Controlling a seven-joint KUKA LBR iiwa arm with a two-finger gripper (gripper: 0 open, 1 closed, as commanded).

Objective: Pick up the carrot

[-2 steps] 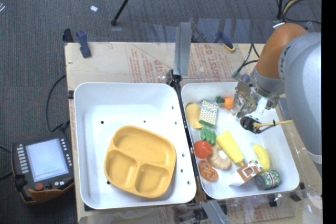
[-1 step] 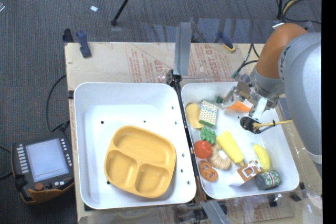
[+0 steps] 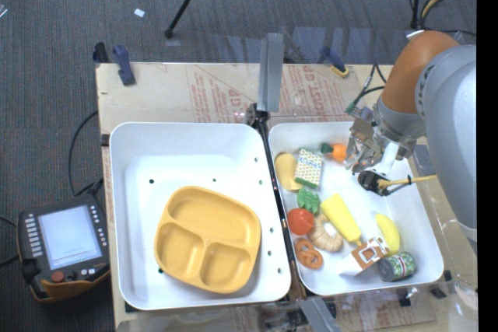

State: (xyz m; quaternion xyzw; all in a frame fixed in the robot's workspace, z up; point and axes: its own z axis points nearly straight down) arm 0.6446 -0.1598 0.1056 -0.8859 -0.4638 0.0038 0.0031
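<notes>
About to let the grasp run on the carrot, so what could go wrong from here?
The carrot lies near the right bin's back wall, so a descending gripper might clip the wall. The patterned box sits just left of the carrot, so the fingers may nudge it or slip off a small, partly hidden target.

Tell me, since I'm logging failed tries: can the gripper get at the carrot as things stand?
Probably yes. The carrot lies at the right bin's far edge, just left of the gripper, nothing on top; the checkered box sits apart from it.
</notes>
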